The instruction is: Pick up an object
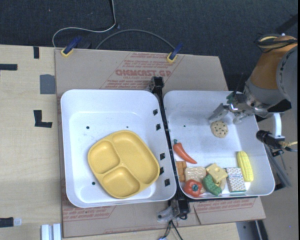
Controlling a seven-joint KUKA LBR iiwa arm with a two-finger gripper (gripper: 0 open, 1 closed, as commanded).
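Tan speckled cookie [219,129] just below tool [221,113], in right bin [190,101], well apart from other toy food. Tool fingers look apart, nothing between. Prob light, stiff, flat disc; low profile, so pinch across rim/edges, approx centred.

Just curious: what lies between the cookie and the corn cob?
Only bare white bin floor lies between the cookie and the corn cob, seen from above.
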